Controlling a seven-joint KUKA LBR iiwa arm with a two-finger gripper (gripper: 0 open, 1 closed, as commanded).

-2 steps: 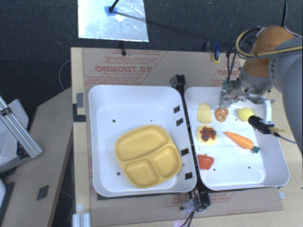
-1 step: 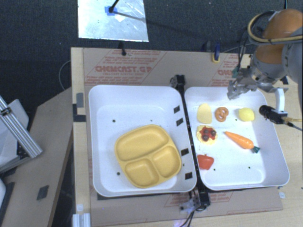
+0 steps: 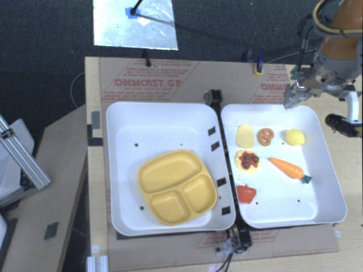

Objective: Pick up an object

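The right bin (image 3: 323,169) holds several toy foods: a pale yellow slice (image 3: 245,135), a brown pretzel (image 3: 265,135), a yellow lemon (image 3: 295,136), a small tart with dark berries (image 3: 248,161), an orange carrot (image 3: 287,168) and a red pepper piece (image 3: 245,194). My gripper (image 3: 292,97) hangs over the far rim of the right bin, above and behind the lemon, touching none of the foods. Nothing shows between its fingers.
The left bin (image 3: 122,152) holds a yellow three-compartment tray (image 3: 177,186). A black clamp (image 3: 214,98) sits where the two bins meet at the back. A shiny square plate (image 3: 135,16) lies beyond the bench at the top.
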